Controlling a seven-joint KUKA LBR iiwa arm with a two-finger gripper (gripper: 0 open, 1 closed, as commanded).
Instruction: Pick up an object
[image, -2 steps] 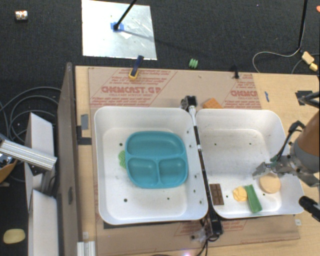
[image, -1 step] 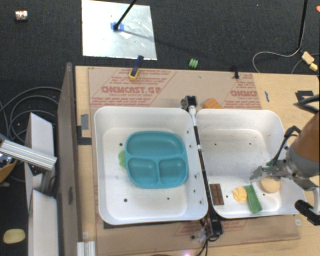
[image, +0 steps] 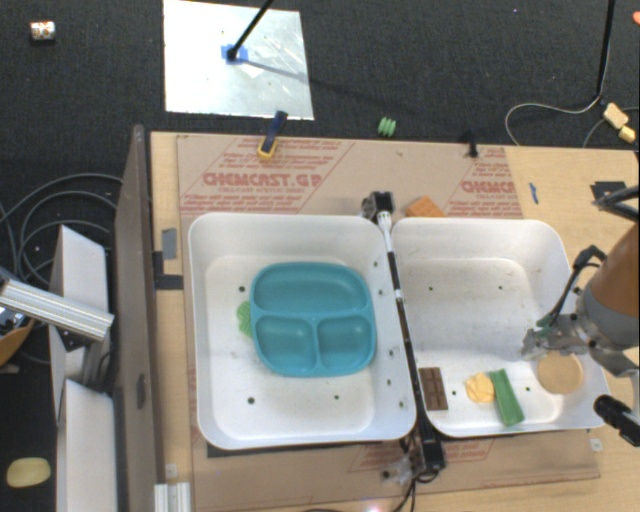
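We see the pincer (image: 548, 343) at the right side of the right bin (image: 480, 240), hanging low over the bin's floor at the end of the grey arm (image: 612, 300) that reaches in from the right. Whether it is released or clenched we cannot tell — the wrist and cabling hide that part, and nothing shows plainly caught in it.

Just below and slightly right of the pincer lies a round tan disc (image: 559, 375), close to it, though we cannot say whether they touch. Further to its lower left, near the bin's front wall, sits a yellow lump (image: 481, 388), with a green stick (image: 505, 396) lying aslant just beside it on the pincer's side. Beyond those, further left still, a brown chocolate-like bar (image: 433, 389) lies near the divider between the bins.

Well apart from the pincer, across the divider to its left, the left bin (image: 215, 330) holds a teal compartment plate (image: 312, 319) — a small green thing (image: 243, 318) peeks out at the plate's far edge. Up and to the left of the pincer, outside the bins, an orange piece (image: 425, 208) rests on the cardboard-covered bench (image: 300, 175).
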